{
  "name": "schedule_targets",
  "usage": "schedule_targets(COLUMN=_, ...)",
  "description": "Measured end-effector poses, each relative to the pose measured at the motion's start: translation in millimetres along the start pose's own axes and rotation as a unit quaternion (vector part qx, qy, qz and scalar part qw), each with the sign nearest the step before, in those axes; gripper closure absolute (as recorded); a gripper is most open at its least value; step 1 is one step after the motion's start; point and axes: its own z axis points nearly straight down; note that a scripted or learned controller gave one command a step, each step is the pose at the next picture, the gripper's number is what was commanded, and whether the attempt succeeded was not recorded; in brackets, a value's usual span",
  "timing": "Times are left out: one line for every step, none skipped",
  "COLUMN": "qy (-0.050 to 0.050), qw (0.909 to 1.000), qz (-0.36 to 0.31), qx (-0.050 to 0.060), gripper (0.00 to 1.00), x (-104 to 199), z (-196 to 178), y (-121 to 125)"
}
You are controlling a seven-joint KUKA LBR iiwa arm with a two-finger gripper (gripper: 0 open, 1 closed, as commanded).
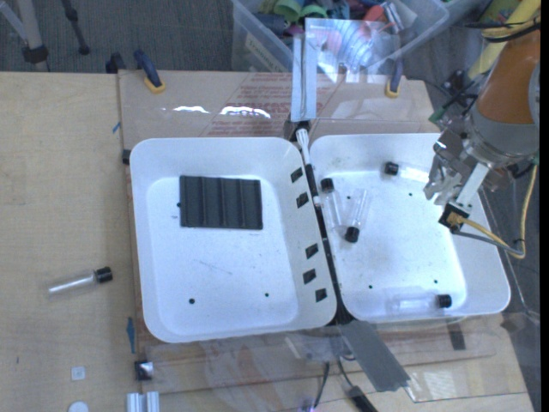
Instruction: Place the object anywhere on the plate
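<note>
Looking down on the surface [51,187], I see the arm [502,131] reaching in from the right, with its jaws hanging over the right edge of the right bin [403,256]. I cannot tell whether the jaws are wide or narrow from this slant.

Four clear tubes with black caps lie in that bin. One tube [401,171] lies near the far edge, just left of the jaws. A pair [341,211] sits close to the bin's left edge, and a fourth [420,300] lies along the near edge, toward the near right corner.

The plate [220,202], dark and ribbed, lies flat in the far half of the left bin [223,281], well apart from the tubes. One more tube [81,280] lies on the bare surface beyond that bin's left edge.
</note>
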Motion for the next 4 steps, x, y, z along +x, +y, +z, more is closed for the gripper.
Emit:
schedule_targets(qy=-0.001, qw=0.9993, qz=0.038, qx=0.001, gripper=1.0, x=66.3, z=33.7, y=-37.2)
schedule_targets(qy=0.0, qw=0.9998, qz=0.022, qx=-0.001, gripper=1.0, x=152.9, z=33.5, y=-93.2)
schedule_targets(qy=0.0, qw=0.9982, qz=0.06, qx=-0.001, gripper=1.0, x=231.0, z=-21.9, y=-197.1)
schedule_targets(qy=0.001, qw=0.961, qz=0.277, qx=-0.002, gripper=1.0, x=253.1, z=32.0, y=-244.5)
